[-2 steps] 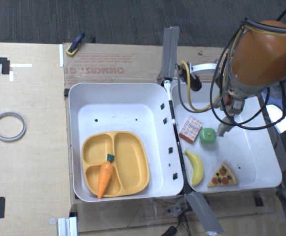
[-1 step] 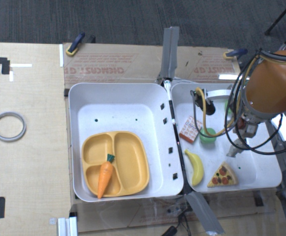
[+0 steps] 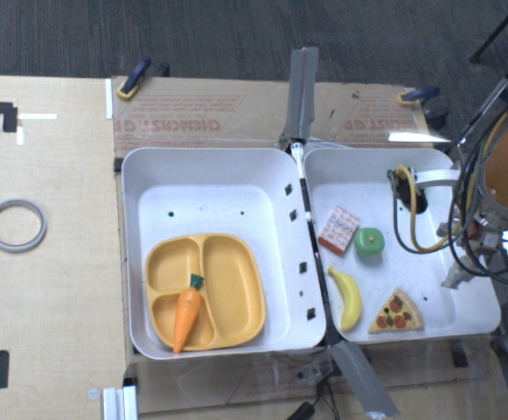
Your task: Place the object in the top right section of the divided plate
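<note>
Carrot (image 3: 186, 316) across divided plate (image 3: 236, 278) lower rim, right section bare, pincer state unclear.

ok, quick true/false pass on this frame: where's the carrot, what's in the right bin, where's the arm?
1. The toy carrot lies in the yellow divided plate. True.
2. The plate sits in the right bin. False: it is in the left bin.
3. The banana lies beside the pizza slice in the right bin. True.
4. The green apple is on the plate. False: it is in the right bin, next to a small snack box.
5. The arm is over the left bin. False: it is at the right bin's right edge.
</note>
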Robot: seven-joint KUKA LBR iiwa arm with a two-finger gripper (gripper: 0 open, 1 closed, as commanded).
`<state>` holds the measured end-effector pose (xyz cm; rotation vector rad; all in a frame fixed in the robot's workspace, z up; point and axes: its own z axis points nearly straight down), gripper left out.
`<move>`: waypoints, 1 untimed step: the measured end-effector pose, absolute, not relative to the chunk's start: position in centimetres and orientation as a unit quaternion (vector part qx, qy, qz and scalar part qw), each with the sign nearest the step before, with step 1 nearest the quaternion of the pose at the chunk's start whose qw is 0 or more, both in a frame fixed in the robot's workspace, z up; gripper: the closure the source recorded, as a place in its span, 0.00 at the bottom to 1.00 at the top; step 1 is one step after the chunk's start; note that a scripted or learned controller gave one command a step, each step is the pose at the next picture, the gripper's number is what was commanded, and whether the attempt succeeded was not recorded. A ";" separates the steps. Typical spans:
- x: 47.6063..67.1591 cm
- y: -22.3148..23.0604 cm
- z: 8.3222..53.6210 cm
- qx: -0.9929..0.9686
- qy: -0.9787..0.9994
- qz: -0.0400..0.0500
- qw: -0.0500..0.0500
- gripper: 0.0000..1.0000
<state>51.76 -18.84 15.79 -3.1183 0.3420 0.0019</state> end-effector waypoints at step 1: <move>51.9 -18.5 16.6 -0.994 0.107 0.001 0.005 1.00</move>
